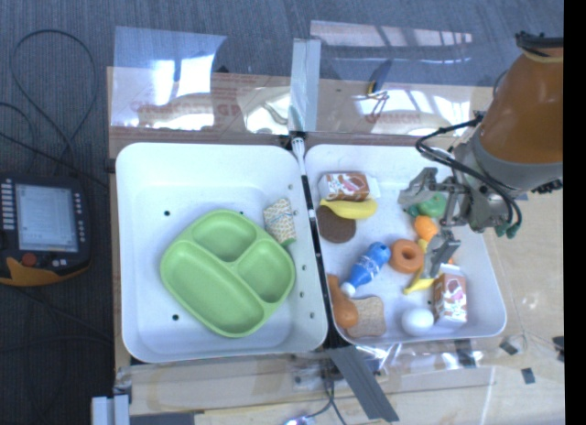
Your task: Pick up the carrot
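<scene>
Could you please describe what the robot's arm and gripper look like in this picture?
The arm is a bulky rounded body with a broad orange band above a grey wrist. Black cables loop beside it. The gripper is grey metal, angular, with slim dark fingers.

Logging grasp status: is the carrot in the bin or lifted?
In the bin. The carrot lies on the right bin floor beside the donut, under the gripper.

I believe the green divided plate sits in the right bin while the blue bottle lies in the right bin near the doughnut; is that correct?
Not quite. The camera view shows the green divided plate in the left bin, not the right one. The blue bottle does lie in the right bin, near the doughnut.
</scene>
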{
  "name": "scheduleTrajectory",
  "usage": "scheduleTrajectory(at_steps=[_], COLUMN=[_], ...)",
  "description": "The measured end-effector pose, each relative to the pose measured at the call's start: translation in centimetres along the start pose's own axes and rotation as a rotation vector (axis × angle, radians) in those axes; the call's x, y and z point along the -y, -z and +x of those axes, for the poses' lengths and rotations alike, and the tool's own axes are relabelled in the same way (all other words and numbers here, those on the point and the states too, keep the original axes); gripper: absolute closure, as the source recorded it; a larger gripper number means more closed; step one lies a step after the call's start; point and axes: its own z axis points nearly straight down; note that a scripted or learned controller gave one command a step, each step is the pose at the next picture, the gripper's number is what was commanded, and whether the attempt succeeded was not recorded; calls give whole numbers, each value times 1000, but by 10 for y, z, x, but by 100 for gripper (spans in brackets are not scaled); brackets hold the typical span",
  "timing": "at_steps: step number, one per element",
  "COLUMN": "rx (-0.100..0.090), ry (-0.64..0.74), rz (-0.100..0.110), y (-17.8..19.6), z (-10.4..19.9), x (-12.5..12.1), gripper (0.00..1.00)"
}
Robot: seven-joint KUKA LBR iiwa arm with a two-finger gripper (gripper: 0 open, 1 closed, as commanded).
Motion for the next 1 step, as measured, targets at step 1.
scheduleTrajectory(at_steps=[1], rx=[-11], ry=[75], rz=[-4], y=[-121], z=[-7], x=[25], gripper=[0])
